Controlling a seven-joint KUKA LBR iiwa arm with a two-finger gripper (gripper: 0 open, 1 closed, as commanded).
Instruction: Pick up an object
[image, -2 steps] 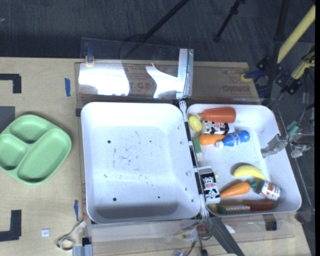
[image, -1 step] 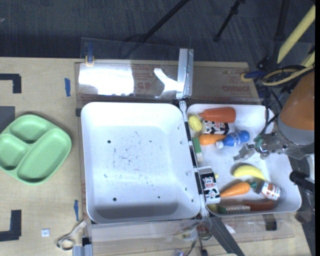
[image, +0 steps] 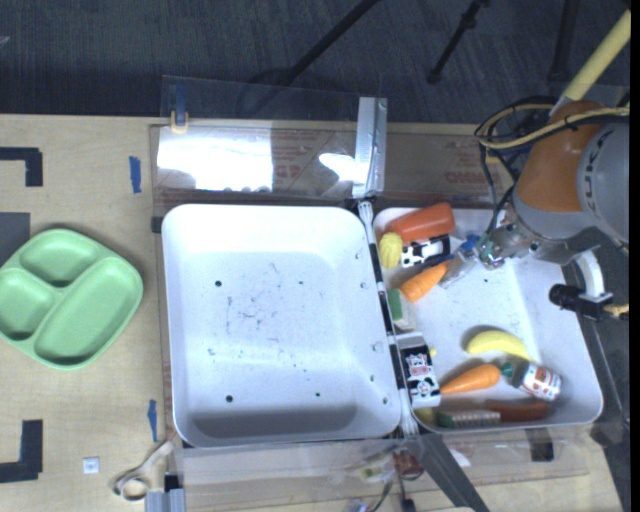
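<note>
While the claw (image: 487, 250) is hovered low in the right bin (image: 570, 330), its open-or-closed state cannot be told. A small carrot (image: 423, 282) is seen just to its left, long axis slanting toward the claw. A banana (image: 497, 344) lies below it.

The grey arm (image: 600, 190) with its orange band reached in from the right, its gripper (image: 487, 249) hanging low, wrist angled leftward and down.
</note>
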